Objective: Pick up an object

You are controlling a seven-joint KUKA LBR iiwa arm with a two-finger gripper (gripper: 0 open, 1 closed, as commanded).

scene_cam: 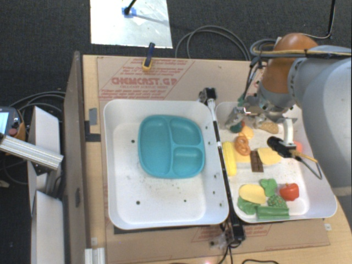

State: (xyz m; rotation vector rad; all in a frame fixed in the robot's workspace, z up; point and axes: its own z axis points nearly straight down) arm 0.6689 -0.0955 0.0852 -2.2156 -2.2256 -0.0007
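Nearest object: a small green piece point(235, 127) is seen in the far corner of the food bin point(314, 187), by the wall shared with the plate bin point(126, 202). It lies on the bin floor, just beside the gripper.
Gripper: the gripper point(240, 114) is held low over that far corner, at the end of the grey arm point(308, 87) reaching in across the bin's far edge. Whether it is wide or narrow cannot be told, and nothing is seen held in it.
Close neighbours: an orange piece point(241, 144) and a tan bread-like piece point(269, 127) lie near the green piece, each apart from the gripper.
Middle of the food bin: a yellow corn cob point(229, 157) is laid along the shared wall, with a brown bar point(256, 161) beside it.
Near edge of the food bin: a red tomato point(290, 191), a yellow piece point(252, 192) and green vegetables point(272, 210) are clustered together, well apart from the gripper.
Plate bin: a teal divided plate point(170, 147) lies flat at its middle.
Progress: the approach seems made, but no pick is judged done; every piece is seen resting in the bin.
Left to do: one piece has to be gripped and lifted clear, most likely the green one.
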